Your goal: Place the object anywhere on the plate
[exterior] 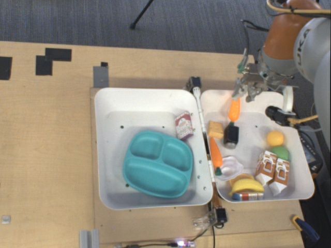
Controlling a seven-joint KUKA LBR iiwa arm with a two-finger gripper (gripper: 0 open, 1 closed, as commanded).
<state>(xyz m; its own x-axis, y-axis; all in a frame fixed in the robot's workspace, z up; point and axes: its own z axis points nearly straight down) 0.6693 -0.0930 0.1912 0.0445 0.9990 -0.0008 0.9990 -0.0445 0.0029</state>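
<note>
The gripper point(247, 93) hangs over the far edge of the right bin point(305, 182), at about one o'clock in the camera view, and directly beneath it, toward six o'clock from the fingertips, hangs or stands a small orange carrot-shaped piece point(235, 109). Its long axis runs nearly twelve to six, tipped a little toward one o'clock at the top, so its upper end points into the fingers. Whether those fingers actually pinch the top of the carrot, or merely sit just above it, I cannot tell: the metal parts there are small and tangled, and how wide they stand is not readable. The carrot's lower end is just beside a black block point(231, 135) and a tan cube point(216, 129) on the bin floor. The teal plate point(158, 163), with its three compartments, lies in the left bin point(103, 154), at about eight o'clock from the gripper and well apart from it, across the wall the two bins share. Judging from this, the coming move turns on carrying the carrot toward eight o'clock over that wall. A small printed packet point(183, 126) lies near the plate's one-o'clock rim and could get in the way.
</note>
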